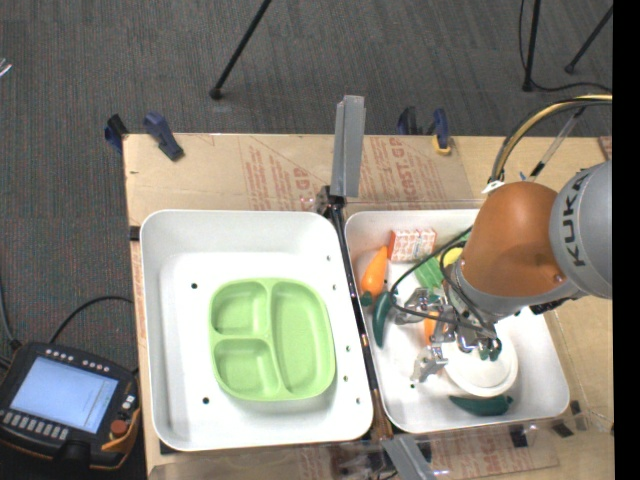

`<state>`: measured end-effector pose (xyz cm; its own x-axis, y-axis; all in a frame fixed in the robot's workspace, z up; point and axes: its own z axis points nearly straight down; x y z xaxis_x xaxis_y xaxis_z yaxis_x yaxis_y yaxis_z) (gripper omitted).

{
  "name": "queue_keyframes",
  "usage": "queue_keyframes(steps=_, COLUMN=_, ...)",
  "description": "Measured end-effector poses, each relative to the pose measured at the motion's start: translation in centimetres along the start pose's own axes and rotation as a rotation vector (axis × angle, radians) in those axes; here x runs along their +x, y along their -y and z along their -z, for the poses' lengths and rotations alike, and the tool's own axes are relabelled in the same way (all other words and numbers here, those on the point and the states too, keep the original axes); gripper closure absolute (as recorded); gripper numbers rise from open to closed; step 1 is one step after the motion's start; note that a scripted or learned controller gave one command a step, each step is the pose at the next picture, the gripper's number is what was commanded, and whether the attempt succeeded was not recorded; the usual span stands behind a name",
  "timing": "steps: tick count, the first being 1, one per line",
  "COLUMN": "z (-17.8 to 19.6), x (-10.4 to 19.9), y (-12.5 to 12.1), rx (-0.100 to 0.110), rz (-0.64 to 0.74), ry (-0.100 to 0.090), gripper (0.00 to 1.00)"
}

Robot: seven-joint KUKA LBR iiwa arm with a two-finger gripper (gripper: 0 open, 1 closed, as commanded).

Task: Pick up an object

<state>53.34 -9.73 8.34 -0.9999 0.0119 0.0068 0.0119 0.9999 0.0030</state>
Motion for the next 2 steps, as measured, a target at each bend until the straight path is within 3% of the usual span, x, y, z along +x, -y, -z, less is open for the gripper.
queue_keyframes(steps=1, z=0.71, x=-0.04, y=-0.15, rx=-0.002, rz=0.005, ry=-0.003, gripper=1.00)
queue_keyframes(steps=2, z=0.67, x=-0.03, y=-0.17, rx=-0.002, rz=0.006, ry=-0.004, gripper=0.00)
